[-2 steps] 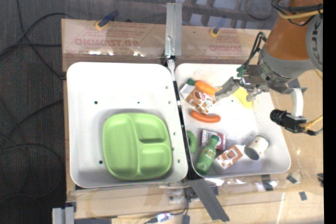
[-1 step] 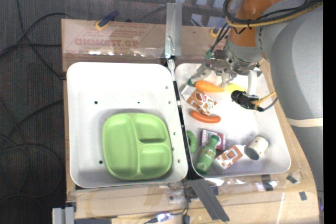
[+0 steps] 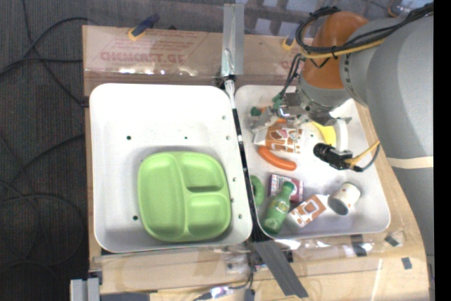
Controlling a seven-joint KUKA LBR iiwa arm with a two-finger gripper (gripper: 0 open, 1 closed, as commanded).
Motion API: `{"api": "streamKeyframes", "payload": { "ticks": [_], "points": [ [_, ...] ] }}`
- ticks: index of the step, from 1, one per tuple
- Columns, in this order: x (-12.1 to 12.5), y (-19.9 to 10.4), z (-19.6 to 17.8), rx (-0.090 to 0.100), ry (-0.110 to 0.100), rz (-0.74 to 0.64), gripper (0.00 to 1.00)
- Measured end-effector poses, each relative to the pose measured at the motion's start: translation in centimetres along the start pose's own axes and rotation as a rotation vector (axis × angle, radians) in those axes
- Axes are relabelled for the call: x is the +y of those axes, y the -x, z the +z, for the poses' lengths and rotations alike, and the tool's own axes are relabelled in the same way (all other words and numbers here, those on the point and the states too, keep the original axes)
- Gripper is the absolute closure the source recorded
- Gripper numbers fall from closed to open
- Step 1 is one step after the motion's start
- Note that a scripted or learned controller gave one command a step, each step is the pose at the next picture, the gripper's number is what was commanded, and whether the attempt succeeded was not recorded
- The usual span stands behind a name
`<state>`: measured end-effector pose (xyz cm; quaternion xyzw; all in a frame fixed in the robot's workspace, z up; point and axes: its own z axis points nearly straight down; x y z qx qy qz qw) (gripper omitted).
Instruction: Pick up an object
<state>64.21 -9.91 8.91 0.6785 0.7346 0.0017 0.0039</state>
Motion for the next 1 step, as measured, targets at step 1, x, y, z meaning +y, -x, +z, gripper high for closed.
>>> {"api": "streamKeyframes", "payload": {
  "ticks": [1],
  "points": [
    [-6.80,-0.26,-0.13,0.001,0.001,0.012,0.00]
  ]
}}
